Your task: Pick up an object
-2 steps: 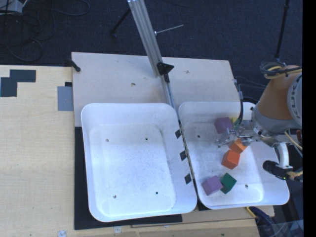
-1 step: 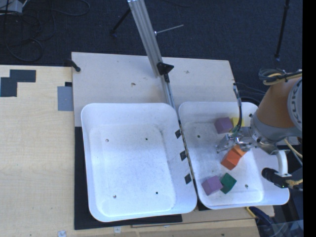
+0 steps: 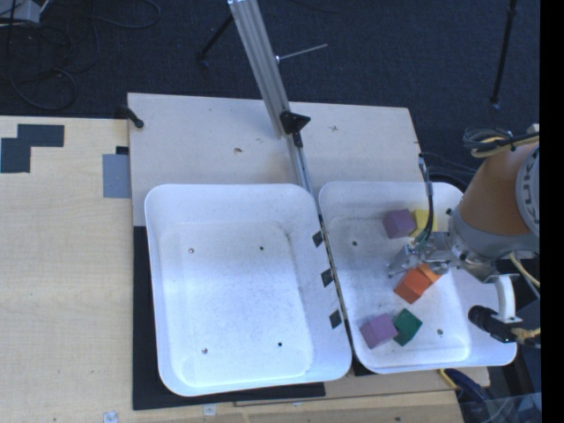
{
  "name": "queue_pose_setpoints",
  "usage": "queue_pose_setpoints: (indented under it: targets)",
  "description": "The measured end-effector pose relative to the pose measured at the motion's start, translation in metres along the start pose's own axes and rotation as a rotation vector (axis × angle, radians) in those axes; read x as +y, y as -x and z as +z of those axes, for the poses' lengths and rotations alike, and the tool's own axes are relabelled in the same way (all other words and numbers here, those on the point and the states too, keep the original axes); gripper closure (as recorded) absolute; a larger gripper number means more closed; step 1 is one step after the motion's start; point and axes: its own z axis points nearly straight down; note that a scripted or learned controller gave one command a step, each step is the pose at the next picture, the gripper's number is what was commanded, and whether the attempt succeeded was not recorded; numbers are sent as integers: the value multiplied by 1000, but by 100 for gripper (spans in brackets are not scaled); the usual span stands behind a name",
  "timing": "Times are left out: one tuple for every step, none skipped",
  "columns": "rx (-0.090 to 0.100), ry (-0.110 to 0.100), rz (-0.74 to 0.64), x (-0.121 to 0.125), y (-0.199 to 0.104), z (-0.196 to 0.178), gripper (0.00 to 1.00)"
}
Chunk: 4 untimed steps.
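White right bin (image 3: 370, 203), orange block (image 3: 415, 283), purple blocks, green block (image 3: 408, 326)

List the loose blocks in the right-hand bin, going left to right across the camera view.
Lower purple foam block → upper purple foam block → green foam block → orange foam block, beside the end effector. The yellow block overlaps the others sideways, so it is left out.

Orange block (image 3: 416, 282); green block (image 3: 408, 325); white bins (image 3: 167, 203)
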Motion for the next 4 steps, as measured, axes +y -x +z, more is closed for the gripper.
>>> queue_pose_setpoints:
  targets:
    - [-2,8,0,13,0,1,0]
    - [-2,10,2,24,-2,1,0]
    - [1,10,0,45,-15,3,0]
    - [0,11,0,45,-15,3,0]
